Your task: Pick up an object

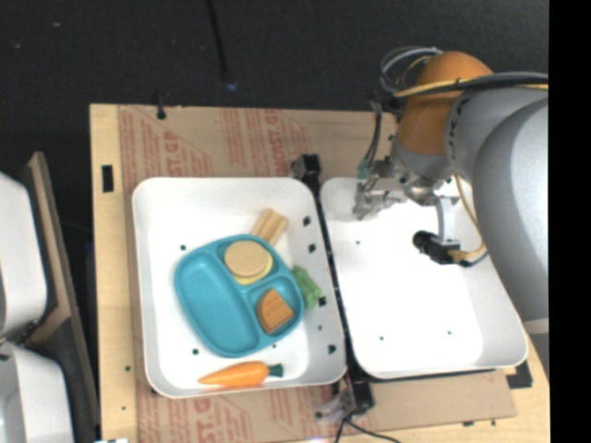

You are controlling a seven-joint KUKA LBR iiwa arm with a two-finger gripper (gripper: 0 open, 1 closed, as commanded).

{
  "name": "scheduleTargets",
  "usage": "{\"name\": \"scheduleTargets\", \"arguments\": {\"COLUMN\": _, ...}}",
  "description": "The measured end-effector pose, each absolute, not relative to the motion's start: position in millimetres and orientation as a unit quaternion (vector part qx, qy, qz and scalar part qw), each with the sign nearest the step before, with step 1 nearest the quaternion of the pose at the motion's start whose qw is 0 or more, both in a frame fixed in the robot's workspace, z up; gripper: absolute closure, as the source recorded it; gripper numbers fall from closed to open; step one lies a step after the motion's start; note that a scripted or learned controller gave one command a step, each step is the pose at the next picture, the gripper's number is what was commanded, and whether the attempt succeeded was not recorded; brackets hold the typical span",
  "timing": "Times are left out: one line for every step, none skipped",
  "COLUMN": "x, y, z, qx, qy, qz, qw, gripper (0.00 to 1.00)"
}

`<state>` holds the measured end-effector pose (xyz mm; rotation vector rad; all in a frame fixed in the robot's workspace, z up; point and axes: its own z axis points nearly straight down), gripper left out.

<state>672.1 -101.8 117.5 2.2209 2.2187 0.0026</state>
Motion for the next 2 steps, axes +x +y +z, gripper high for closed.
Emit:
{"name": "scheduleTargets", "arguments": {"x": 669.9, "y": -101.7, "z": 160.7, "qx": 0.708, "qy": 0.707, "qz": 0.0013, "qw": 0.002, "gripper": 1.0}}
{"name": "scheduleTargets", "arguments": {"x": 670.8, "y": -102.6, "z": 207.2, "qx": 0.707, "qy": 0.707, "qz": 0.0016, "qw": 0.002, "gripper": 1.0}}
